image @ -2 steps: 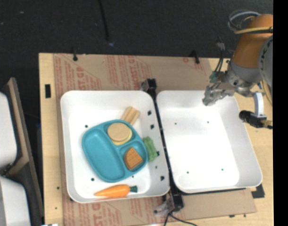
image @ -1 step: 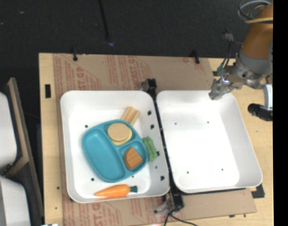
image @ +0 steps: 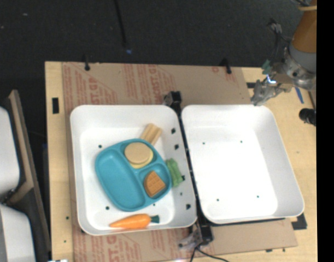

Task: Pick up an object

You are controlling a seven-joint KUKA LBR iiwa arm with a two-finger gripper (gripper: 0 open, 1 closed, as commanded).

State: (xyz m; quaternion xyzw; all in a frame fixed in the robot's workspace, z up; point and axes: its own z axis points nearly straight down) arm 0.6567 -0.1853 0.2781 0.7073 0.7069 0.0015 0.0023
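The arm enters at 2 o'clock and is cut off by the frame edge; its orange band shows above the grey wrist. The tool sits just outside the far right corner of the right bin, over the bench. It is small and blurred against cables and cardboard, so I cannot tell how it is set. Nothing is visible in its grasp.

All objects lie in the left bin. A blue divided tray lies tilted near the bin's centre. A round tan disc rests in the tray's upper compartment, and a brown waffle-like piece rests in the compartment at 5 o'clock. A tan wooden block lies at 1 o'clock from the tray, partly hidden behind the tray rim. A green piece lies wedged between the tray's right edge and the bin wall; its shape is hard to make out. An orange carrot lies flat along the near wall at 6 o'clock, just apart from the tray.

Open floor in the left bin runs along the wall at 9 o'clock and the far wall at 12 o'clock. The two bins touch along a shared edge held by dark clips.
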